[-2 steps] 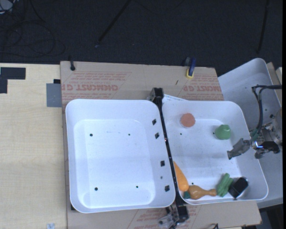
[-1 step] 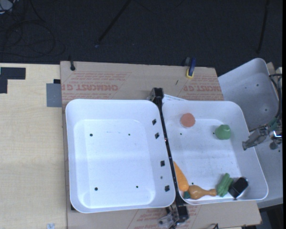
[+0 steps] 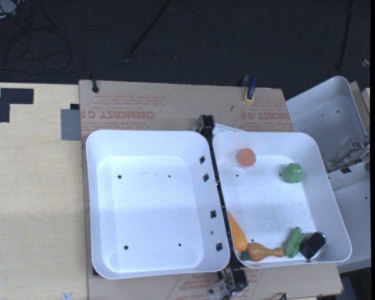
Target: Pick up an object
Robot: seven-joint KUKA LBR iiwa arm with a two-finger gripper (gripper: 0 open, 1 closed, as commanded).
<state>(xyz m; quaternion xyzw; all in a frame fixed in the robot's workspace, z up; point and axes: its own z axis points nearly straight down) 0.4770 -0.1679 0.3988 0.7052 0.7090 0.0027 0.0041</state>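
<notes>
you have two bins; take the right bin (image 3: 328,192) as your landmark, since everything worth picking lies in it. a pink disc (image 3: 246,157) sits near its far wall, toward the divider, and a green lump (image 3: 292,173) lies just to the disc's right and a little nearer you, the two apart from each other. along the near wall things crowd together: an orange carrot (image 3: 237,231) lies against the divider side, a tan gourd (image 3: 264,252) touches or nearly touches its lower end, a green stick (image 3: 293,241) leans beside the gourd's tip, and a black block (image 3: 312,245) sits in the near right corner, right by the stick. the left bin (image 3: 100,167) has nothing you need.

at the right bin's right side, past its rim, there is a grey metal assembly (image 3: 349,154), which i take to be part of the arm. whether the hand is released or clenched i cannot tell you.

to do this step well, you'd best choose the disc or the lump: each stands free with bare floor around it. come straight down over the middle. avoid the near-wall cluster, where the rim and neighbours would likely foul a grasp.
</notes>
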